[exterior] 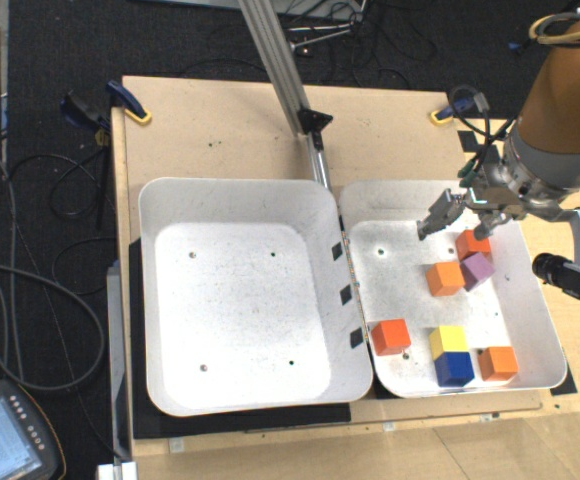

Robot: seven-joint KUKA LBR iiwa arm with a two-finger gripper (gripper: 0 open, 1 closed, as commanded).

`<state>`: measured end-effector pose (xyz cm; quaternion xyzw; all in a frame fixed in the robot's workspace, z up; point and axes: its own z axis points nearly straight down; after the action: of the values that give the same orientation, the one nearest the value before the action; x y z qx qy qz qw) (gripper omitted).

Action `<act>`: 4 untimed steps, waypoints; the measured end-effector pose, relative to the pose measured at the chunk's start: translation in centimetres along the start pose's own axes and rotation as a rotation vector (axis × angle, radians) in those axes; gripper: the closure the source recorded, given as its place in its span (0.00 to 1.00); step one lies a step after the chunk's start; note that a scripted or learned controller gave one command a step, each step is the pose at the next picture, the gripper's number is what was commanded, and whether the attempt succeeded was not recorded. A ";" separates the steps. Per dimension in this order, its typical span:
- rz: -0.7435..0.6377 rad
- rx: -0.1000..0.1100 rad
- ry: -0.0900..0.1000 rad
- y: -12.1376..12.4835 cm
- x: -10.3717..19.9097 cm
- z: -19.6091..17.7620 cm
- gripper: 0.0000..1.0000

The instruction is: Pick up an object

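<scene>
The scene was viewed from a single fixed camera set high above the worktop (230, 128), angled downward at a slant. Both white bins, the left bin (160, 268) and the right bin (530, 298), were taken in whole, with dark floor and cables around the edges. The arm (560, 118) was seen entering from the right side, cut off by the frame.

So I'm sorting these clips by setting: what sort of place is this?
Probably a robotics lab: two white bins on a clamped board, coloured blocks for grasp trials, loose cables on the floor, and a teach pendant at the corner.
</scene>
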<state>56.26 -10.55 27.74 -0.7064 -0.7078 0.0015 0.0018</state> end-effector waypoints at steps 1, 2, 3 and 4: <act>0.002 -0.005 -0.001 0.1 0.0 -0.3 0.00; 0.004 0.000 0.000 -0.9 -0.2 5.3 0.00; 0.004 0.002 0.000 -0.9 -0.6 11.7 0.00; 0.003 -0.017 -0.004 -0.4 -0.5 15.5 0.00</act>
<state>55.78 -11.06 12.23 -0.7073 -0.7068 -0.0034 -0.0055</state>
